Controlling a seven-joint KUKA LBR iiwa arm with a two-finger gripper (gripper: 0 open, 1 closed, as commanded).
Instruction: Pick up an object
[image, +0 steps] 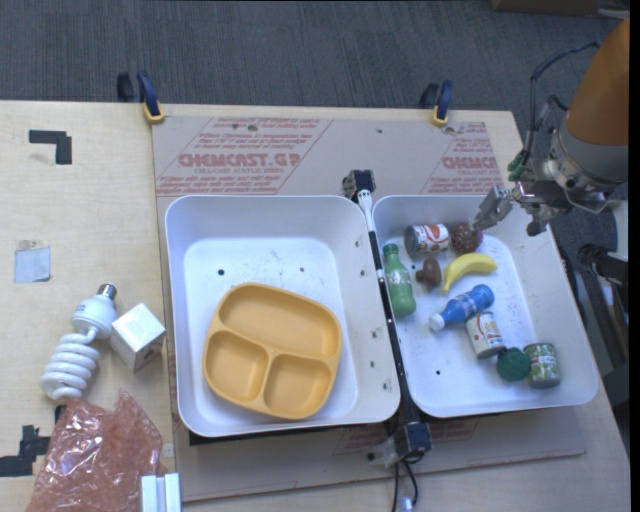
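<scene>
The right bin holds several small items: a red-and-white can, a brown knobbly lump, a banana, a green bottle, a blue bottle, a small labelled can, a green round piece and a green can. My gripper hangs over the bin's far right corner, just right of the brown lump. Its fingers stand apart, open, with nothing between them. One fingertip points down toward the lump.
A yellow divided plate lies in the left bin. Outside the bins on the left bench lie a spiral light bulb, a white cube and a crumpled pink bag. Clamps hold the board's far edge.
</scene>
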